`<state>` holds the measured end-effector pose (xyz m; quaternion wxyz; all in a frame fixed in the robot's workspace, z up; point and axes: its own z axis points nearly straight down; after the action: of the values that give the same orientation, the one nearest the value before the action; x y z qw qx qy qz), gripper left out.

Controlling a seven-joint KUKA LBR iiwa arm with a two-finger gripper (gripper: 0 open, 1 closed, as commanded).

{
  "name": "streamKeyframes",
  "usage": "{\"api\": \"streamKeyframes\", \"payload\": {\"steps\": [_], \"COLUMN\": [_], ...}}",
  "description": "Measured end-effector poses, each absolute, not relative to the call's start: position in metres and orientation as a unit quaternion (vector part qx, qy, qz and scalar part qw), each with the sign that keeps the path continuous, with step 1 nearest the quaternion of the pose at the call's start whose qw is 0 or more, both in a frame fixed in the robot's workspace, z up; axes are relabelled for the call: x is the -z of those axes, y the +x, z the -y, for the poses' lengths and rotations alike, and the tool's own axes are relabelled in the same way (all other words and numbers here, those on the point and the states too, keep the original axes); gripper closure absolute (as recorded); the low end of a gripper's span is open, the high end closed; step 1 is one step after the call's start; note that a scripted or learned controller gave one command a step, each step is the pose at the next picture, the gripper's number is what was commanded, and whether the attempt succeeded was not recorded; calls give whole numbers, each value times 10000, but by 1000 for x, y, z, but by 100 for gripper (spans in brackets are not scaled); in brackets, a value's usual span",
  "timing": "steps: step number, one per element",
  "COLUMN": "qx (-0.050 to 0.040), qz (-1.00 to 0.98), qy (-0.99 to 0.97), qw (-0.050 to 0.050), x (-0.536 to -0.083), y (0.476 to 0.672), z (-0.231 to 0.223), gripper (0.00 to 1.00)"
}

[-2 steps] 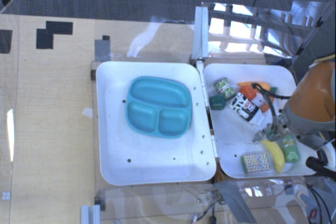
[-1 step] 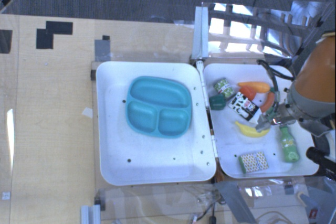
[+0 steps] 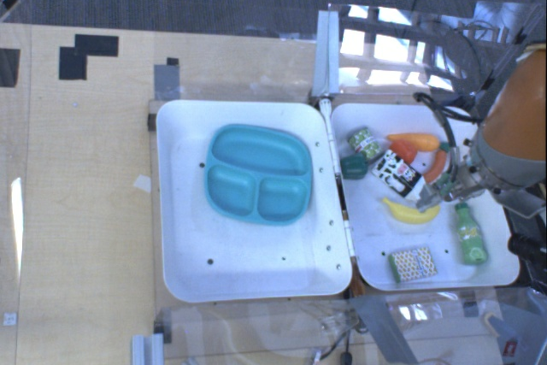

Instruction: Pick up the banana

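The yellow banana (image 3: 409, 212) lies flat in the middle of the right bin (image 3: 366, 265), curved with its ends turned up. My gripper (image 3: 430, 198) hangs low over the banana's right end, reaching in from the right under the grey and orange arm. Its tip is at or just above the fruit, and I cannot make out whether it touches.
Around the banana are a black-and-white box (image 3: 397, 173), an orange carrot (image 3: 414, 141), a green can (image 3: 365, 142), a dark green block (image 3: 353, 167), a green bottle (image 3: 469, 237) and a patterned pad (image 3: 414, 264). The left bin (image 3: 171, 209) holds a blue divided plate (image 3: 259, 173).
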<state>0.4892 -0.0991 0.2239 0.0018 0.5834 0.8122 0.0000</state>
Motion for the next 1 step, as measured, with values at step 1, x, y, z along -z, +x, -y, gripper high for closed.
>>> {"api": "streamKeyframes", "payload": {"steps": [1], "qx": [1], "qz": [-8626], "qy": [5059], "qw": [19], "x": [-265], "y": [531], "z": [116], "gripper": [100]}}
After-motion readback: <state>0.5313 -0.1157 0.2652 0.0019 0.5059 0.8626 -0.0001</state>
